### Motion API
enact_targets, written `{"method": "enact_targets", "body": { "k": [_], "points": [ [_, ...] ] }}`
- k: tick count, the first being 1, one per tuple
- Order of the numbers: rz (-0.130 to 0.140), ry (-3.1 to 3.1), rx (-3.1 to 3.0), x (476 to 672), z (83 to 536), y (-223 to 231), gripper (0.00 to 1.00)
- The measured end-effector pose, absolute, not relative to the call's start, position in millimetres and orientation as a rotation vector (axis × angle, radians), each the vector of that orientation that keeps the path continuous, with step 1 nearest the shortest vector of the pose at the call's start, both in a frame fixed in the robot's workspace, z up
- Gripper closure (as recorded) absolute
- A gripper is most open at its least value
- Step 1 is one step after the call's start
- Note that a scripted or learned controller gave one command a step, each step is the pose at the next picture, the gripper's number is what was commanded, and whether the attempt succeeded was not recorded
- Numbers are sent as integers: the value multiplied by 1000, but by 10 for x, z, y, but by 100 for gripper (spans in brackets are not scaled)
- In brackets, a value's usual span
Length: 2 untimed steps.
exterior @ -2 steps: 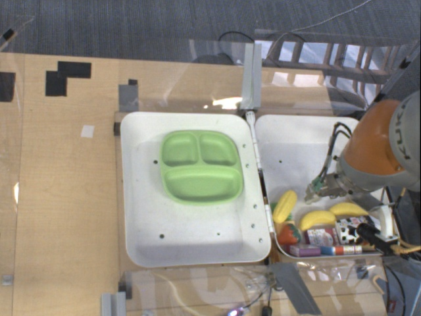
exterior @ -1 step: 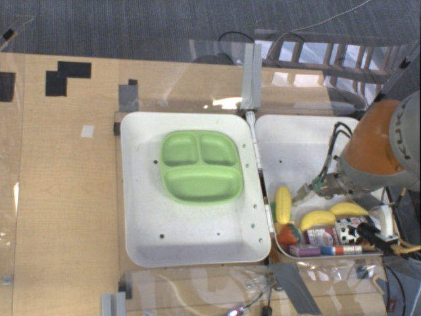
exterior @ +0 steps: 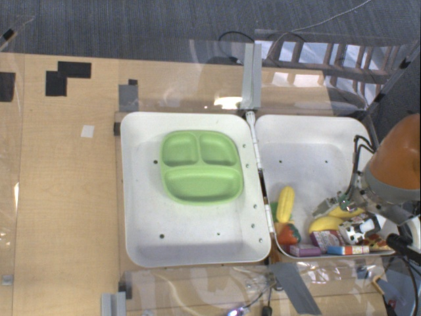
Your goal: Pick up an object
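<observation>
Grey arm (exterior: 395,196) with an orange band (exterior: 398,153) and black cables (exterior: 359,157).

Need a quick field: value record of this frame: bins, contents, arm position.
left bin: holds a green divided plate, three compartments
right bin: objects crowded in its near-right corner
right bin items: yellow corn cob, banana, red item, purple block, small boxes, not identifiable
arm: over the right bin's right edge, orange band visible
gripper: low over the pile near the banana; nothing seen between its fingers
</observation>
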<state>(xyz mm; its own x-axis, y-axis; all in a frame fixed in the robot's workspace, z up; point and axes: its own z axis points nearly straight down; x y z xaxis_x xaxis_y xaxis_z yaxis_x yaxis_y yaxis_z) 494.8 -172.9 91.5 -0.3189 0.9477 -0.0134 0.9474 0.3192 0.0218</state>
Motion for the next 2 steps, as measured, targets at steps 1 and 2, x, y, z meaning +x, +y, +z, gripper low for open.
{"method": "enact_targets", "body": {
  "k": [1, 2],
  "points": [
    [18, 2043, 2368, 5210, 905, -1266, 0],
    [14, 2235, 2190, 5731, 901, -947, 0]
  ]
}}
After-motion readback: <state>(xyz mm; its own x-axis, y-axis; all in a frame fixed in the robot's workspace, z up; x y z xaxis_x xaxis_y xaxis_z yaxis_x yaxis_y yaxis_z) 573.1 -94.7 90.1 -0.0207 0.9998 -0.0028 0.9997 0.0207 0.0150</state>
